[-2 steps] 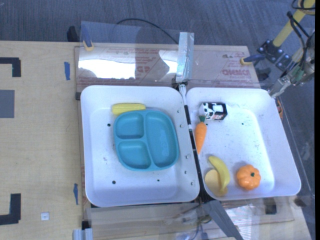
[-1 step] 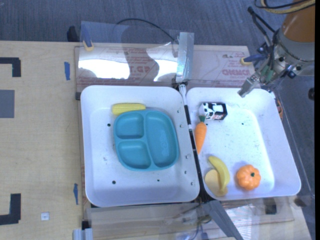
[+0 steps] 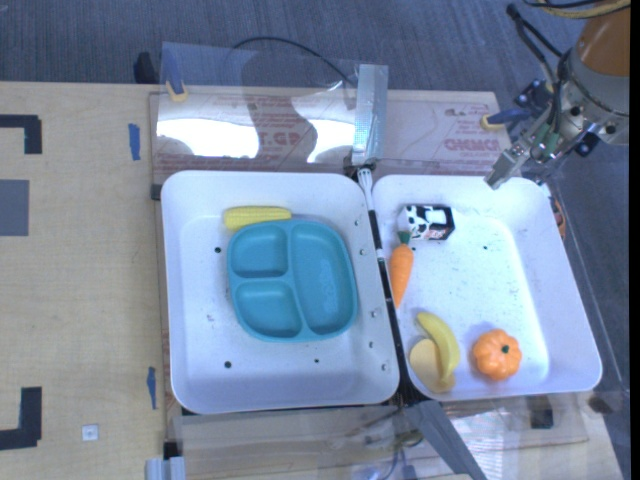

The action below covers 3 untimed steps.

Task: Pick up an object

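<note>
**Gripper high at 2 o'clock, six loose objects in the bins**

Gripper [image 3: 500, 175] at 2 o'clock in the camera view, poised over the far right corner of the right bin [image 3: 560, 298]. Nothing seen caught in it. Open or closed: cannot tell at this angle. Grey wrist and cabling behind it, running off toward 1 o'clock.

Right bin, four pieces:
- Toy cow [image 3: 427, 222], black-and-white patches, small and blocky. At the bin's 11 o'clock, nearest of all to the gripper but still apart from it.
- Carrot [image 3: 401, 273], orange with a green top. Just beside the cow at its 7 o'clock, lying along the bin's left wall, tip pointing to 6 o'clock.
- Banana [image 3: 438, 348], yellow and curved. At the bin's 7 o'clock, with a paler rounded end toward the near wall.
- Small round orange fruit or pumpkin [image 3: 497, 354] with a green spot on top. At the bin's 6 o'clock, just beside the banana at its 3 o'clock.

Left bin [image 3: 190, 298], two pieces:
- Blue plate [image 3: 293, 278] with three compartments and rounded corners, in the middle of the bin, nothing lying in it.
- Corn cob [image 3: 258, 216], yellow, lying crosswise at the plate's 11 o'clock, touching or almost touching its rim.
</note>
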Each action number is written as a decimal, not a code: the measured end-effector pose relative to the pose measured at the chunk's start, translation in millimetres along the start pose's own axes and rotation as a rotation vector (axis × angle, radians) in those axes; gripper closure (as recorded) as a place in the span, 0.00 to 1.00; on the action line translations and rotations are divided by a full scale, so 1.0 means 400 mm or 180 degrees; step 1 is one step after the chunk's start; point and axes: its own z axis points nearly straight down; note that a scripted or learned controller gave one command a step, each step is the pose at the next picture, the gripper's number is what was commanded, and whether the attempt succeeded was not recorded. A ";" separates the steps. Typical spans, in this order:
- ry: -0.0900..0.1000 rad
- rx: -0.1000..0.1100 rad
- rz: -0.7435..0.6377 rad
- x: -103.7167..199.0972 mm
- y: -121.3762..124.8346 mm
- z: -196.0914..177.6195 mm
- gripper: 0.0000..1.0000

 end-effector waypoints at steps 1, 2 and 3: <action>-0.0002 0.0019 -0.0228 -0.226 -0.132 0.058 1.00; -0.0010 -0.0009 -0.0048 -0.119 -0.074 -0.089 1.00; 0.0007 0.0000 -0.0731 -0.017 0.138 -0.020 1.00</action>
